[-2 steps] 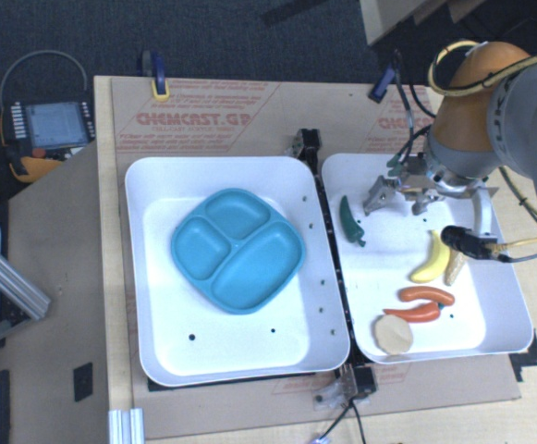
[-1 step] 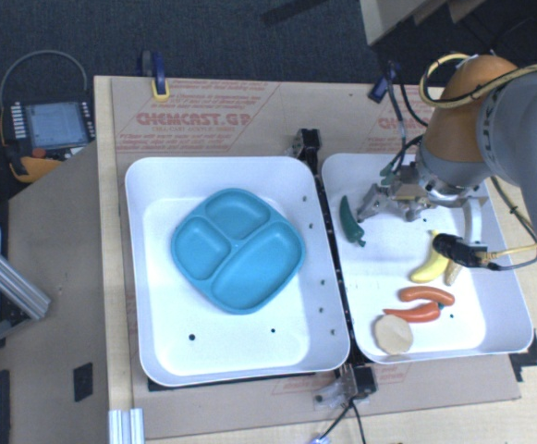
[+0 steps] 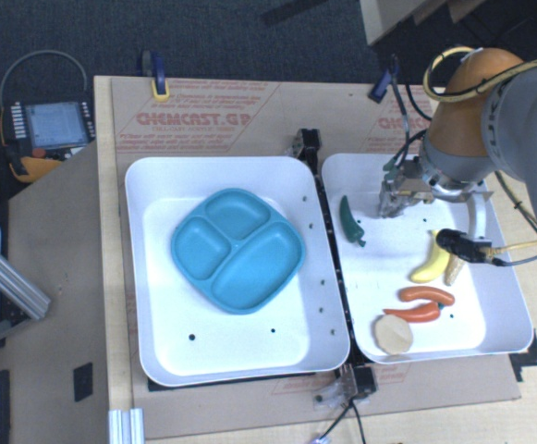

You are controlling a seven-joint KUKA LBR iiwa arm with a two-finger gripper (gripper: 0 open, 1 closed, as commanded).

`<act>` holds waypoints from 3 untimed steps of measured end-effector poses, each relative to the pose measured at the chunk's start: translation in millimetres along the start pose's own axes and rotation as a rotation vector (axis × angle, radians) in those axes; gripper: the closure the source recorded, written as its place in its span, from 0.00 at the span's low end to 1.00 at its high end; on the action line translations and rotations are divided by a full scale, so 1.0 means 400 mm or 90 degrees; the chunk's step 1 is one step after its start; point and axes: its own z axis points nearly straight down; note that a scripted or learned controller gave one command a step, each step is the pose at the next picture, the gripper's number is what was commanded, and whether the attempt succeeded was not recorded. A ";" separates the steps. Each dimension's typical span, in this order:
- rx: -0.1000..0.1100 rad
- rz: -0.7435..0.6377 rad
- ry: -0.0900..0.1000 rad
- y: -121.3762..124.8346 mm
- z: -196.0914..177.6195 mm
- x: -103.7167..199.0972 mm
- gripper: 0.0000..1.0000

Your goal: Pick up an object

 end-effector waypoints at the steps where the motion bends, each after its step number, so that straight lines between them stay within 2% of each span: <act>1: -0.004 -0.001 -0.002 0.002 -0.108 -0.002 1.00; 3: -0.005 -0.001 -0.002 0.008 -0.351 -0.001 1.00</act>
